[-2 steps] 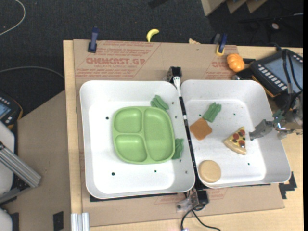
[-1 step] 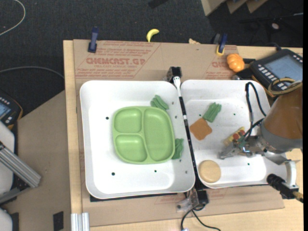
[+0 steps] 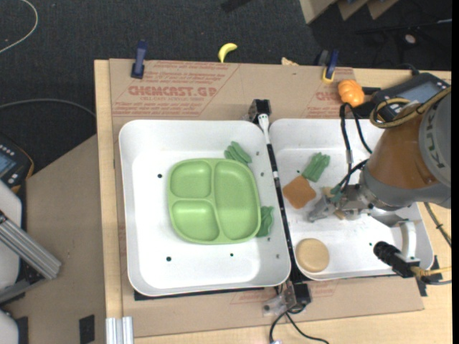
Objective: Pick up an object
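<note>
Dark carpet surrounds your bench, where two white bins sit side by side. Right of centre, the gripper (image 3: 320, 210) hangs low in the right bin (image 3: 358, 260); you cannot tell how its jaws stand. Just left of it lies an orange-brown block (image 3: 299, 191), with a green toy (image 3: 315, 166) above and a tan disc (image 3: 313, 255) below. Your left bin (image 3: 143, 213) holds a green divided plate (image 3: 214, 200).

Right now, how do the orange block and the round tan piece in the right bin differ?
The orange block is squarish and darker orange; the round tan piece is a pale disc. The block lies mid-bin beside the gripper; the disc sits at the bin's near edge. Both lie in the right bin.
</note>
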### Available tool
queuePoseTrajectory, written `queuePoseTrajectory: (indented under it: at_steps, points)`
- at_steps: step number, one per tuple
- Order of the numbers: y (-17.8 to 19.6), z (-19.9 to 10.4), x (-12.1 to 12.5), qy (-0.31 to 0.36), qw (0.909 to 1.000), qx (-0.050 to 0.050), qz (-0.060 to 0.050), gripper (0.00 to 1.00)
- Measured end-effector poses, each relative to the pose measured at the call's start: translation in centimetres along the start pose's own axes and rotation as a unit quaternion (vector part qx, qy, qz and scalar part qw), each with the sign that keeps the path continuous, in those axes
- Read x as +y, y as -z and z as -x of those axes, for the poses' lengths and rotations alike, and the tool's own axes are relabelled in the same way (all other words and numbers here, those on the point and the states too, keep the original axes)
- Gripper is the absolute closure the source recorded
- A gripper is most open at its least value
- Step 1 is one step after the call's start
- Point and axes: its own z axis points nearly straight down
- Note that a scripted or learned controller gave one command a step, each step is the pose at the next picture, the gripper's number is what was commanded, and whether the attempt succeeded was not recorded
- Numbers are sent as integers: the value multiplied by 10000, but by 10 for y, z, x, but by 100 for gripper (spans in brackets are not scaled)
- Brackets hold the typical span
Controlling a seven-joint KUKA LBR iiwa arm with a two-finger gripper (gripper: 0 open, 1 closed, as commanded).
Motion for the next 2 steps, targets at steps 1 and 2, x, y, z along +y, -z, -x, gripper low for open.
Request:
queuePoseTrajectory:
  at_steps: [1, 2]
  points:
    - [10, 3, -1, -29, 10000, -9, 4, 100]
    - [138, 56, -27, -54, 10000, -34, 43, 100]
